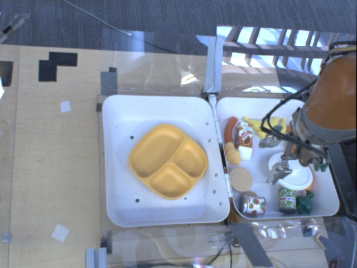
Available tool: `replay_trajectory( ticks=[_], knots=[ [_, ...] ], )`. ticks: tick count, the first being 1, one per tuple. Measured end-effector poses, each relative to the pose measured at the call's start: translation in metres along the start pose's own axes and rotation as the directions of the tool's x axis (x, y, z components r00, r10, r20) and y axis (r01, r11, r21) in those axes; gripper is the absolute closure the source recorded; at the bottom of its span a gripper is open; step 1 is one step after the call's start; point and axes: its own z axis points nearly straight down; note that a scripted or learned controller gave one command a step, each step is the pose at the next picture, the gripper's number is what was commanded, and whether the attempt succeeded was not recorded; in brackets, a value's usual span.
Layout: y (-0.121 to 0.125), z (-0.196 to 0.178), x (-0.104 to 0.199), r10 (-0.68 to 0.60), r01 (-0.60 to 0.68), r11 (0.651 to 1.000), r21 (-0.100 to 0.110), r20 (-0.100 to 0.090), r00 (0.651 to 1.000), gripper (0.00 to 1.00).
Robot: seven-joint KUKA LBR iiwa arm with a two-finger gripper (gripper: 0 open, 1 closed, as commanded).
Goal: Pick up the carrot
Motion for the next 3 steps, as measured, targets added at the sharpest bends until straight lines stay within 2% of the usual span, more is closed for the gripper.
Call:
replay_trajectory(
  ticks=[1,2,3],
  knots=[
    [-0.101,-0.047,0.015,0.177,-0.177,0.984,0.004,0.005,0.984,0.0],
    [-0.118,0.1,0.015,0.113,-0.113,0.993,0.009,0.02,0.993,0.0],
    [-0.105,0.042,-0.027,0.334,-0.334,0.943,0.001,0.005,0.943,0.0]
  ],
)
